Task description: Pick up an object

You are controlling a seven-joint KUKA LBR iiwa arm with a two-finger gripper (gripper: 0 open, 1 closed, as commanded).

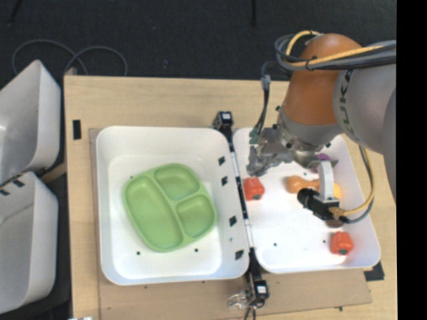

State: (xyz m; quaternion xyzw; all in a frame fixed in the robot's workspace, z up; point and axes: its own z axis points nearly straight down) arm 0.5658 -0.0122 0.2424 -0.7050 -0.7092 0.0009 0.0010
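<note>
My gripper (pixel 257 164) hangs over the left part of the right bin (pixel 293 255), close to the divider between the two bins. Just below its tip in the view lies a small red-orange object (pixel 253 190), and I cannot make out whether they touch. A second red-orange object (pixel 341 243) rests near the bin's front right corner. An orange-yellow piece (pixel 297 183) lies to the right of the gripper, partly hidden by the wrist. A bit of purple (pixel 323 157) peeks out beside the arm.
The left bin (pixel 113 259) holds a green divided plate (pixel 169 206) lying flat in its middle. The grey arm with its orange band (pixel 319 85) covers the back of the right bin. White floor shows at the right bin's front centre.
</note>
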